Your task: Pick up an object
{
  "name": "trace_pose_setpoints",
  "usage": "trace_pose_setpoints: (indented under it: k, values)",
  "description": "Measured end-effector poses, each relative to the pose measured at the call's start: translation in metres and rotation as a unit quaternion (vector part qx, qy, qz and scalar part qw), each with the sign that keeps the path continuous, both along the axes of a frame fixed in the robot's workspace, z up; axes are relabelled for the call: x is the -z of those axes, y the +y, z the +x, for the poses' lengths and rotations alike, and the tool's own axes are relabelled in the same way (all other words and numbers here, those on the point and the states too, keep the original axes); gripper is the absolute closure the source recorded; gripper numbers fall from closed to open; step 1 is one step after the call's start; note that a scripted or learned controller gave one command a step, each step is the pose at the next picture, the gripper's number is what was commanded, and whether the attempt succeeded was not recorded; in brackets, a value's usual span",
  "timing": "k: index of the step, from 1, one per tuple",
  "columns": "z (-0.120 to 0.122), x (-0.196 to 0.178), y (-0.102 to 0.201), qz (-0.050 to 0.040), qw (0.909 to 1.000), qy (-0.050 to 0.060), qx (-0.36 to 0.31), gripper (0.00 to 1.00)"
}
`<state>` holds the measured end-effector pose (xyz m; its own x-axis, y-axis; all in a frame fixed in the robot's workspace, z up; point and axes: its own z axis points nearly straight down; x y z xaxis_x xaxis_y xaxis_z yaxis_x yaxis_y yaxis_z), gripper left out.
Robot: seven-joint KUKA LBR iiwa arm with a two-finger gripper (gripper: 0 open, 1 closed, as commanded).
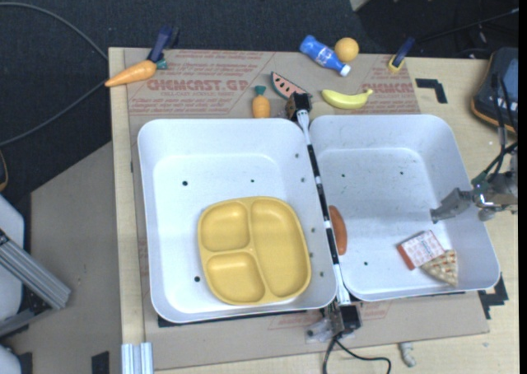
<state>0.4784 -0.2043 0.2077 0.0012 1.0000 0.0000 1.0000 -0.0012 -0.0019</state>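
Note:
In the right bin lie three toy items. An orange-red hot dog rests against the bin's left wall. A red and white packet sits near the front right, with a pizza slice touching its right side. My gripper reaches in from the right over the bin's right half. It is just above and to the right of the packet and apart from it. Nothing is seen held in it.
The left bin holds a yellow divided plate. Behind the bins on the bench lie a carrot, a small orange vegetable, a watermelon slice, a blue bottle, an orange and a banana.

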Motion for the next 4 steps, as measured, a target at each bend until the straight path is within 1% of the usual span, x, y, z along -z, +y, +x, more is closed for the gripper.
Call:
trace_pose_setpoints:
  k: [1, 2, 3, 4]
  values:
    - [0.034, 0.123, 0.038, 0.0002, 1.0000, -0.001, -0.001, 0.00]
    - [0.001, 0.123, -0.017, 0.0032, 1.0000, 0.000, -0.002, 0.00]
    - [0.061, 0.123, 0.011, -0.0002, 1.0000, -0.002, -0.001, 0.00]
    - [0.000, 0.124, -0.017, 0.0037, 1.0000, 0.001, -0.002, 0.00]
